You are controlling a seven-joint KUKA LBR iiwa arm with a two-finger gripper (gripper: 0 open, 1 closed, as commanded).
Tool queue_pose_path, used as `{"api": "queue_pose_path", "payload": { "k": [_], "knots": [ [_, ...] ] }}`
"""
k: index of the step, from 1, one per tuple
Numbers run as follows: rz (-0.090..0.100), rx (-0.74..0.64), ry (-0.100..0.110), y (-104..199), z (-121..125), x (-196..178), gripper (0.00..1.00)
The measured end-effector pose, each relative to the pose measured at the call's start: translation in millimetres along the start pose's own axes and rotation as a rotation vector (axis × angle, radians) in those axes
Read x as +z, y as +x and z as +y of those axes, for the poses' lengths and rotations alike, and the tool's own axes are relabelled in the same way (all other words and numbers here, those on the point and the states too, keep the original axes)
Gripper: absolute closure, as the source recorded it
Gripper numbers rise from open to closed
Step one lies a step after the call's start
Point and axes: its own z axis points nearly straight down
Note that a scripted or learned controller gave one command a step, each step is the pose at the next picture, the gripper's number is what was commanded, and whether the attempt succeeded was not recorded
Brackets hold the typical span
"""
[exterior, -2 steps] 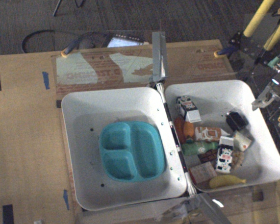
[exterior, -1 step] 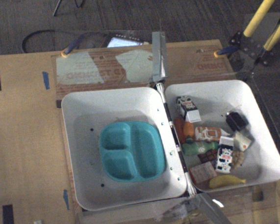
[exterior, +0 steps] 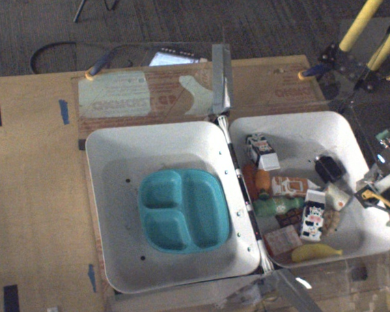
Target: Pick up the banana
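the left bin [exterior: 111, 215] holds a teal divided plate [exterior: 184, 210] lying flat near its middle, apart from the walls. across the shared rim, the right bin [exterior: 367, 235] carries a crowd of small toys and packets along its left side, among them a carrot [exterior: 262, 182] and a small white car [exterior: 313, 219]. the banana [exterior: 316, 251] lies on the floor of the right bin near its front wall, just beside a pinkish card, and nothing grips it, so the pickup looks not yet begun. the gripper [exterior: 372, 196] sits at the right edge of that bin, well apart from the banana; whether it is apart or together i cannot tell. the bins rest on a brown board bench [exterior: 35, 201] marked with black and blue tape, with dark carpet and cable behind.
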Motion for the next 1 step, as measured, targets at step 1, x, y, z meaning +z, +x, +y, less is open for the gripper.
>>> {"api": "queue_pose_path", "payload": {
  "k": [1],
  "knots": [
    [0.002,0.029,-0.004,0.4,-0.3,-240.0,0.00]
  ]
}}
